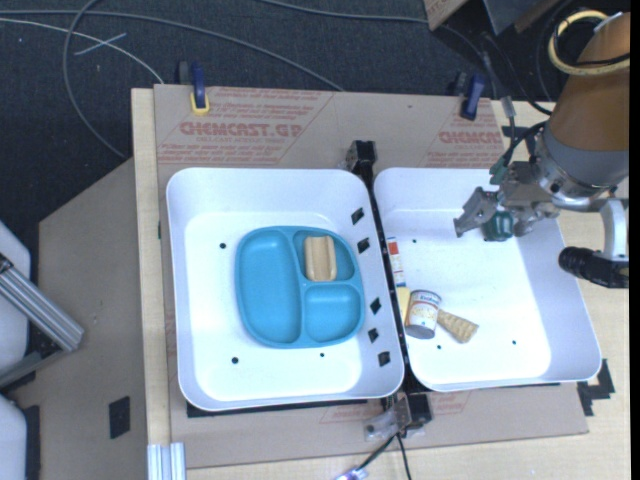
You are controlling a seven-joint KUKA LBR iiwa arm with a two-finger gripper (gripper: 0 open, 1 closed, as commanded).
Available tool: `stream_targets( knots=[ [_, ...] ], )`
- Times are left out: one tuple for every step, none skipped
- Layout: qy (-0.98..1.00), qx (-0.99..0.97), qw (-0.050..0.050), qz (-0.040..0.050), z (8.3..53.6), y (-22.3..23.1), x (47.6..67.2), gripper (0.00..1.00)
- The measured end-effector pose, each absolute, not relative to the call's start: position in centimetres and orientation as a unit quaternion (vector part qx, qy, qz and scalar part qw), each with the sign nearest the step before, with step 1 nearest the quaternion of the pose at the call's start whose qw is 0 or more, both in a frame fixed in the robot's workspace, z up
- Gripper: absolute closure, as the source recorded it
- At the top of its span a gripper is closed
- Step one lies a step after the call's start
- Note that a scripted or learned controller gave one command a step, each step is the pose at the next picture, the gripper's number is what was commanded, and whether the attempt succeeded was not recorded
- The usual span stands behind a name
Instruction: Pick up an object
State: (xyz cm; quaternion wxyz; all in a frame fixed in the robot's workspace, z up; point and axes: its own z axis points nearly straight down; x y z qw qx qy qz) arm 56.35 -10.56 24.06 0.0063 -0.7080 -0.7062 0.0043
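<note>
While the arm's upper part is cut off at the right edge of the frame, its gripper (487, 218) hangs over the upper part of the right bin (560, 318) with fingers spread and nothing between them. A small can (422, 314) and a tan cracker-like piece (459, 326) lie touching low in that bin, the can's label too small to read. Left of centre, a blue divided tray (270, 293) holds a tan block (319, 258), and the board (240, 118) reads "CHEMCAST GP".

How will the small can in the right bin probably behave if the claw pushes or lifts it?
The small can lies on its side, so a push would probably roll it. It looks rigid and light. It rests against a tan cracker-like piece, which may shift with it. Its round body could slip from a loose grip.
</note>
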Motion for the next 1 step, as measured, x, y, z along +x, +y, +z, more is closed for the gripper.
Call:
stream_targets(
  knots=[
    [-0.707, -0.707, 0.001, 0.0001, 24.75, -10.54, 56.59, 0.0]
  ],
)
